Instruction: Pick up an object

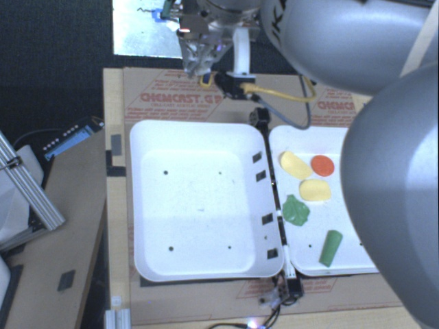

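Objects you could pick all lie in the right bin (346, 269), so take the scene from its biggest parts down. Your arm (357, 40) sweeps in from the right, its grey bulk covering the right bin's far side and much of the upper right. The left bin (147, 204) sits beside the right one, the two touching along a dark strip of clips (271, 197). Both rest on a brown board (171, 98) printed with red lettering.

Your gripper (199, 66) hangs above the board's far edge, beyond the left bin and well apart from every object. Whether its fingers are apart or together you cannot tell; they blur against the board. A yellow cable (285, 94) trails from the wrist toward the arm.

Down in the right bin, look for a green cylinder (330, 247) lying tilted near the front wall. A crumpled green piece (296, 211) sits near the dividing wall, with a yellow oval (315, 190) touching its upper right. Just beyond lies a pale yellow piece (295, 164), and beside that a small red round piece (322, 165).
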`<state>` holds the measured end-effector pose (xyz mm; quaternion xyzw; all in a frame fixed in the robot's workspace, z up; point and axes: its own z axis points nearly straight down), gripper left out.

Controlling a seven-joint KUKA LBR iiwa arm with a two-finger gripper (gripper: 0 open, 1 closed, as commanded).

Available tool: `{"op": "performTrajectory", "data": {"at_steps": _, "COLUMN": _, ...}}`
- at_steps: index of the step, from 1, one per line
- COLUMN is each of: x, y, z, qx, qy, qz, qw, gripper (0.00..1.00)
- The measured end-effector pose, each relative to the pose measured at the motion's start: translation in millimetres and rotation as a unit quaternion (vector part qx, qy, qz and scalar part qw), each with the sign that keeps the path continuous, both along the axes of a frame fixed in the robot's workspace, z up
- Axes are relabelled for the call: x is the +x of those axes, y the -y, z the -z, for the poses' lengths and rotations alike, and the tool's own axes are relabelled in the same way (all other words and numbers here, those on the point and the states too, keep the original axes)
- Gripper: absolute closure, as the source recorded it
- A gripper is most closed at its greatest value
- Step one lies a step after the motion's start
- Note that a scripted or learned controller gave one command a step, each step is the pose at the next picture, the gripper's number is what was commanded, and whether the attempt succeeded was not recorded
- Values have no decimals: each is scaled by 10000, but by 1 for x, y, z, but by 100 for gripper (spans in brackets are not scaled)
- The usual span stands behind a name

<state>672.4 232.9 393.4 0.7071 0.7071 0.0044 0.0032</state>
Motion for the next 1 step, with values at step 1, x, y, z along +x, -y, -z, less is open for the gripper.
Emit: {"op": "performTrajectory", "data": {"at_steps": 1, "x": -19, "y": -1, "z": -32, "qx": 2, "qy": -34, "qz": -18, "qw": 10000, "gripper": 100}}
